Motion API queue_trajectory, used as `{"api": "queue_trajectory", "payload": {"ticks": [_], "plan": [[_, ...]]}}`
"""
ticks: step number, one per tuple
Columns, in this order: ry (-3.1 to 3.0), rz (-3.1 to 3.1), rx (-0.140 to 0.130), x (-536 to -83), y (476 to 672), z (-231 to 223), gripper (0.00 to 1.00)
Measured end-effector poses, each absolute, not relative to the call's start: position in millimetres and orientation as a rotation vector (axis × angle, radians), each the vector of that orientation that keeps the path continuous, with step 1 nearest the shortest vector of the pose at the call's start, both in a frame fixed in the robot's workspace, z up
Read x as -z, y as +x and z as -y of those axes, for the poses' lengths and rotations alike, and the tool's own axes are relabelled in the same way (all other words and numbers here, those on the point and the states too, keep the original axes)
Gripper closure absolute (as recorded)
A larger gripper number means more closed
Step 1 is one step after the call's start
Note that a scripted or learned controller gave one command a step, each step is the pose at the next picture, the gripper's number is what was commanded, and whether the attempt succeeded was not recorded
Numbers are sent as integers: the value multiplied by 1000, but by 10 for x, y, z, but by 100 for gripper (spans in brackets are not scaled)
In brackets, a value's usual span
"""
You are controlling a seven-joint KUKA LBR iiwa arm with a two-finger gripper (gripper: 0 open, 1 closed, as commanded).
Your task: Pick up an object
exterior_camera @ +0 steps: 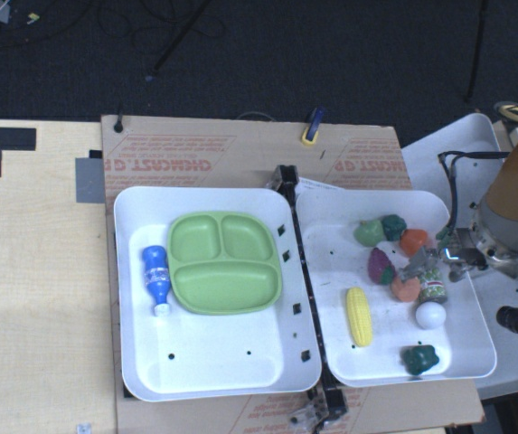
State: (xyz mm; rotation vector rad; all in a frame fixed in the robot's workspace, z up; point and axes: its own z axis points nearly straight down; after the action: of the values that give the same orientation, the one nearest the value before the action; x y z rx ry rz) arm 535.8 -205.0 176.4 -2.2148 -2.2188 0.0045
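Note:
The right bin point(462, 355) holds a yellow corn cob point(358, 316), a purple piece point(380, 264), a light green piece point(369, 233), a dark green piece point(393, 226), an orange-red piece point(414, 240), a salmon piece point(406, 287), a white ball point(430, 315) and a dark teal lump point(420, 359). My gripper point(433, 271) reaches in from the right. It hangs low over the cluster, between the orange-red piece and the white ball and right beside the salmon piece. Nothing is visibly lifted.
The left bin point(141, 369) carries a green divided plate point(224, 263) and a blue bottle point(156, 278) lying beside it. A ridge point(299, 269) separates the bins. The arm's body point(504, 208) stands past the right bin's right wall.

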Motion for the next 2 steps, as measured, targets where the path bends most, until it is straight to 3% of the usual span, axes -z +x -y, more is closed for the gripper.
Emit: {"api": "queue_trajectory", "payload": {"ticks": [1,2], "plan": [[-2215,2219,-4,-1326,5390,2020,0],[-2230,2231,15,-1190,5447,2029,0]]}}
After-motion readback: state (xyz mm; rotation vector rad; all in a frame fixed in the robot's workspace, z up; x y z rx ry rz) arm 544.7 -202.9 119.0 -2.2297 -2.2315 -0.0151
